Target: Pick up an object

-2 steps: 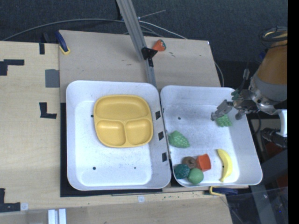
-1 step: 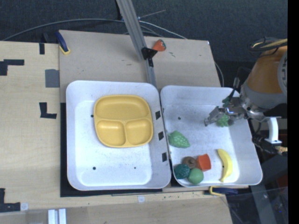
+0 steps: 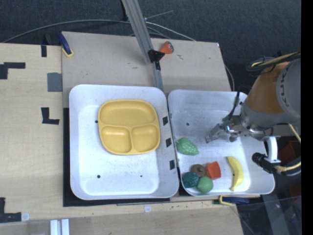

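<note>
Gripper: your gripper hangs over the right bin, fingers slightly parted with nothing between them.
Nearest object: the light green piece lies just beside the fingertips, toward the bin's left wall.
Other objects: you have a banana, an orange block, a brown ring, a dark green piece and a green ball clustered at the near edge.
Left bin: holds a yellow divided plate.

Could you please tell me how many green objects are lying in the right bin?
3. A light green one lies by the bin's left wall; a dark teal one and a rounder green one sit at the front. More may be hidden underneath.
</note>
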`<move>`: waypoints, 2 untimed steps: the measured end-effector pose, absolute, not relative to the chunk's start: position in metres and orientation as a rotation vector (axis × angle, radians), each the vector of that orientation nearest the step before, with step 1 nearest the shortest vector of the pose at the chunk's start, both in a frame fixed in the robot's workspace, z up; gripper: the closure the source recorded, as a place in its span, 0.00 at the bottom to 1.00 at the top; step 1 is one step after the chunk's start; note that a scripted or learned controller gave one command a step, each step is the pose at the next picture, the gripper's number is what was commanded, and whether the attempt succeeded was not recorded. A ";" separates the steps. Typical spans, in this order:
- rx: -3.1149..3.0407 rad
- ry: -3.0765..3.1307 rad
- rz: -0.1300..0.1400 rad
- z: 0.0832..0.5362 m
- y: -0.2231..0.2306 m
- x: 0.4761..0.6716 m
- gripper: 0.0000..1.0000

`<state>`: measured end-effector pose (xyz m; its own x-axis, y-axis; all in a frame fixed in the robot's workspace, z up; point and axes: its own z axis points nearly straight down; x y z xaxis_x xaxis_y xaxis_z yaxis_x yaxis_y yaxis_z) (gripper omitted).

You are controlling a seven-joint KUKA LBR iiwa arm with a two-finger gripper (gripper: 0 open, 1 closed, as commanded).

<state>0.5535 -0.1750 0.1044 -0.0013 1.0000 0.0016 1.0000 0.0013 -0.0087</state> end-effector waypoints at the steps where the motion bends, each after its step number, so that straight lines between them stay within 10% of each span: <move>1: -2.217 -2.223 0.003 0.118 -0.175 0.555 1.00; 2: -2.224 -2.226 -0.003 0.181 -0.178 0.555 1.00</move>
<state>0.5550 -0.1781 0.1812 -0.0010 1.0000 -0.0019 1.0000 0.0010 0.0045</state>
